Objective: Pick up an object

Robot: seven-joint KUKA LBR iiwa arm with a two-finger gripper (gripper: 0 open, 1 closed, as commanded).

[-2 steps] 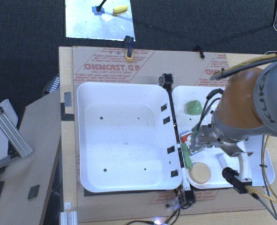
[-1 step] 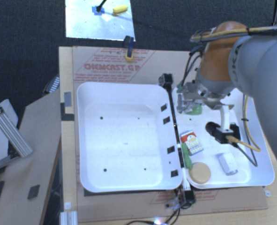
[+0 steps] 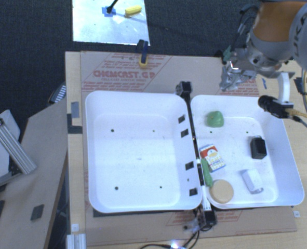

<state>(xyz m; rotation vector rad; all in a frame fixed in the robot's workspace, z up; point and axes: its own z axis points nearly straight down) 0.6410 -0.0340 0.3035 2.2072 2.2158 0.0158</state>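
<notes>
Two white bins (image 3: 137,152) sit on the counter (image 3: 122,69). The right bin (image 3: 285,154) holds six things: one green lump (image 3: 214,119) at about 11 o'clock, one black block (image 3: 258,148) at 3, one white cylinder (image 3: 252,181) at 5, one tan disc (image 3: 221,191) at 7, and one red-and-white packet (image 3: 212,156) and one green stick (image 3: 207,174) at 8.

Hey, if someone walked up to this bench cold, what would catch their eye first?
Probably the arm with its orange band, at the upper right, its gripper over the far edge of the right bin. Next, that bin's cluster: a green lump, a black block, a red-and-white packet, a tan disc and a white piece.
</notes>
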